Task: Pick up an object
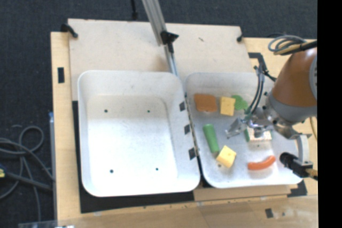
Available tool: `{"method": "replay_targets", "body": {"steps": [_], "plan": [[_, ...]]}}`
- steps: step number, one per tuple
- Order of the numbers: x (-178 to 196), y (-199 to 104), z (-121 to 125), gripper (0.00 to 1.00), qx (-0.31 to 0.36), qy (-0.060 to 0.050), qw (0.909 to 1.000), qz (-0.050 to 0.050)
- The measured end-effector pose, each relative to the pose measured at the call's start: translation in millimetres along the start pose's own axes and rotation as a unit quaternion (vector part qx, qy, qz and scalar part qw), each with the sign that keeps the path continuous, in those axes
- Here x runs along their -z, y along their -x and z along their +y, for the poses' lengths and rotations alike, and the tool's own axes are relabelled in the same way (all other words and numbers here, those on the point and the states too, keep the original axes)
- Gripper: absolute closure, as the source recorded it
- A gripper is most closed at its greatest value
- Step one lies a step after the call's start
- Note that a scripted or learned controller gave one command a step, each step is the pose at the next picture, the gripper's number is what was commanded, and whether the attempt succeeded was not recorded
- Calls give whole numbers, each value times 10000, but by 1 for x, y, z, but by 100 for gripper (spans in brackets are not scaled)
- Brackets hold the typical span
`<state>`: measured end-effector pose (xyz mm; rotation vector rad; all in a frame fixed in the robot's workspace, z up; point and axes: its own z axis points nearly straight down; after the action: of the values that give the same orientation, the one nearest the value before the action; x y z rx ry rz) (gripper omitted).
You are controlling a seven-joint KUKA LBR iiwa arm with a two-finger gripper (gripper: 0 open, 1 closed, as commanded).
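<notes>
The right bin [214,81] holds several objects: a brown block [205,103], a yellow block [227,105], a small green piece [239,101], a green cylinder [211,138], a yellow cube [226,157] and a red-orange sausage shape [261,164]. My gripper [249,127] hangs low over the right half of this bin, just right of the green cylinder. A white and green item [261,136] lies partly under it. The arm's orange band [296,80] sits above the wrist and hides the bin's right wall.
The left bin [128,80] lies beside the right one, their walls meeting near the middle. A slanted metal pole [152,0] runs down to the gap between the bins. Cables [283,42] lie at the back right of the bench.
</notes>
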<state>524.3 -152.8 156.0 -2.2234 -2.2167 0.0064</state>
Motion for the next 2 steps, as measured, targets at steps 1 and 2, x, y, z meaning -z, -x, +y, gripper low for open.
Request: {"method": "replay_targets", "body": {"steps": [1,2], "plan": [[-51,1,0,0,1,18,10000,2],[-39,0,2,100,-36,59,10000,16]]}}
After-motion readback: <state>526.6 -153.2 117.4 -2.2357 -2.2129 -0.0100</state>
